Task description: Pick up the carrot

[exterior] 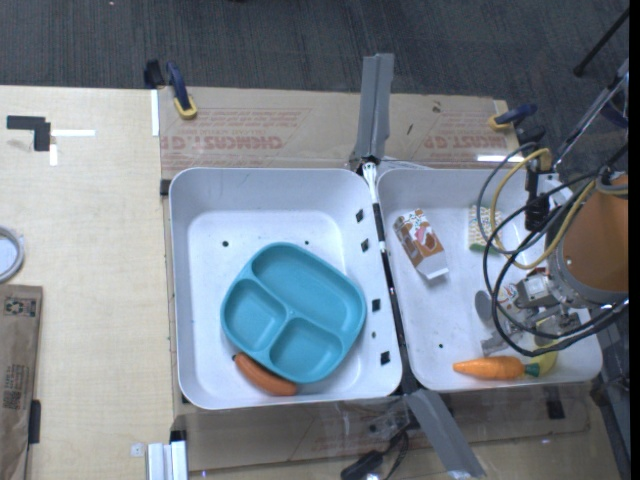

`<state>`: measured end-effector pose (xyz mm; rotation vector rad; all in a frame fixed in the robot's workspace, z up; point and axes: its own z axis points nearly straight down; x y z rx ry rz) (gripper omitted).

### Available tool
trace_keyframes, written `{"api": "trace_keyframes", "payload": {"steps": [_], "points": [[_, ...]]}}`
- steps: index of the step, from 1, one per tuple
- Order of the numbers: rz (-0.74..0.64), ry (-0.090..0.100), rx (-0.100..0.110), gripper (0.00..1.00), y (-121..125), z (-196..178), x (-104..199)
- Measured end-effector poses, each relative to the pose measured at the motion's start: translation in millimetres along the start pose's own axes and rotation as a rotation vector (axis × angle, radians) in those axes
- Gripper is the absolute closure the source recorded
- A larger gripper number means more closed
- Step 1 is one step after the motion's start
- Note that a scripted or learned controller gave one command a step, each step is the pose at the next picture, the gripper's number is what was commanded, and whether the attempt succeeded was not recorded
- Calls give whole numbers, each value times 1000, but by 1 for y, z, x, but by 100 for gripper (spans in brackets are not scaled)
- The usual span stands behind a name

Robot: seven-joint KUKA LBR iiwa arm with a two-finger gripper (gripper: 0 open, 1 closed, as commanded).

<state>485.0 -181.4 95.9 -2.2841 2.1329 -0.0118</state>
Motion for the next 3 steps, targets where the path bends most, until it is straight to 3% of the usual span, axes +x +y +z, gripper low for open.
{"api": "trace_keyframes", "payload": {"steps": [1, 2, 3], "points": [[385, 6, -14, 0, 3, 4, -33], [382, 4, -10, 100, 1, -5, -34], [383, 3, -10, 0, 1, -5, -34]]}}
